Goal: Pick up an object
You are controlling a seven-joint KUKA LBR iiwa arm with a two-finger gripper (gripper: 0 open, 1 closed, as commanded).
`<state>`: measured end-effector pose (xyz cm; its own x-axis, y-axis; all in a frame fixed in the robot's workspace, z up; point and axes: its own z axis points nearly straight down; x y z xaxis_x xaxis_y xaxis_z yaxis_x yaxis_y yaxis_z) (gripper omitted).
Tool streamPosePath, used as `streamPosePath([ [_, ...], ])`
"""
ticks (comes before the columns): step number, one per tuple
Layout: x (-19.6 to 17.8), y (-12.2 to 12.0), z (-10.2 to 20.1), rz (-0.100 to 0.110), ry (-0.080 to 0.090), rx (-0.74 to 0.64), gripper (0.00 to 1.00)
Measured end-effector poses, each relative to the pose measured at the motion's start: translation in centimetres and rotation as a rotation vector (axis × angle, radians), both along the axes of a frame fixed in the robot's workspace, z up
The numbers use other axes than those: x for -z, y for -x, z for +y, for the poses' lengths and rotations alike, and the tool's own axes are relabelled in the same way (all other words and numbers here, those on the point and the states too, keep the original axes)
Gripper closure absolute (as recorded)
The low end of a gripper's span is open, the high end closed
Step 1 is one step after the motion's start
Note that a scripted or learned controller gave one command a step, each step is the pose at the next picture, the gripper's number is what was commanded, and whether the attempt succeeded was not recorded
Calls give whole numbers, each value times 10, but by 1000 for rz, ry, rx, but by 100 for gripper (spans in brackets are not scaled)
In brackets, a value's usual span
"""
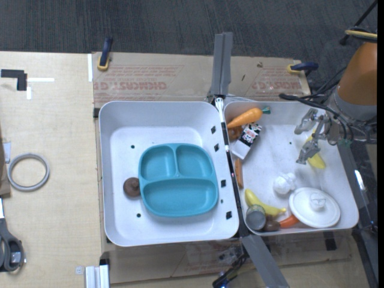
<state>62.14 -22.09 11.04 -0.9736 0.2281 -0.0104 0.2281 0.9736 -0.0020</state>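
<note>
My gripper hangs over the far right part of the right bin, its two fingers spread apart and open with nothing between them. A small yellow object lies right beside the lower finger, on the bin floor or close to it. The right bin also holds a carrot, a black-and-white packet, a white lump, a white round lid, a banana and a grey can. The left bin holds a teal divided plate and a brown ball.
The divider wall between the bins runs at about, with an orange stick lying along it. On the bench to the left lie a grey ring and scissors. The arm's orange band is at the right edge.
</note>
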Motion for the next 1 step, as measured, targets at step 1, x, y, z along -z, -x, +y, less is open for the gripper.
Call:
streamPosePath([
  [1,19,-7,-1,7,-3,-11,0],
])
